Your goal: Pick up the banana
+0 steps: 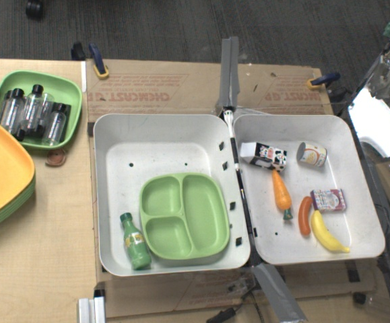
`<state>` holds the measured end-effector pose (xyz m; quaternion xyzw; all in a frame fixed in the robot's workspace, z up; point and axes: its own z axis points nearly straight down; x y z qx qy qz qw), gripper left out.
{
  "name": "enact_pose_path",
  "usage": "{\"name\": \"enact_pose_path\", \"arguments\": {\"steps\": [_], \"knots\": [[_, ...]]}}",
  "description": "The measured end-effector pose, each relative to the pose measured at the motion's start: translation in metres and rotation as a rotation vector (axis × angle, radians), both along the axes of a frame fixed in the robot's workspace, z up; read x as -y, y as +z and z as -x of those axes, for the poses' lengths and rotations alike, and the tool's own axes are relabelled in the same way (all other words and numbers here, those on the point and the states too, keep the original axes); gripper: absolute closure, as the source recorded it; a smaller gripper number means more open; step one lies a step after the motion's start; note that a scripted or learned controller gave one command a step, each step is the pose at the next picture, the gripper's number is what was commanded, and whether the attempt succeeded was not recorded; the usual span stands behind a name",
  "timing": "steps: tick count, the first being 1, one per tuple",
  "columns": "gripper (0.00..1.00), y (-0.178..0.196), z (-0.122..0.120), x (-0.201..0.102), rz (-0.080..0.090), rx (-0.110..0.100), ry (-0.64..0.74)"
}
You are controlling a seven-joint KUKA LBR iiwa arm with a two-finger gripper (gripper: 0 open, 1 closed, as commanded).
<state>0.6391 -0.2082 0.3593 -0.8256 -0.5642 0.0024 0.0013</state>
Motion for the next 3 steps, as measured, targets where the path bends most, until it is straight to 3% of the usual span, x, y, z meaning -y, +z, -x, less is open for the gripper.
{"name": "enact_pose_path", "arguments": {"steps": [2, 3], "knots": [[1.0, 0.013, -0.02, -0.007, 0.002, 0.004, -0.183], [1.0, -0.025, 0.005, -0.014, 0.0, 0.0, -0.301]]}}
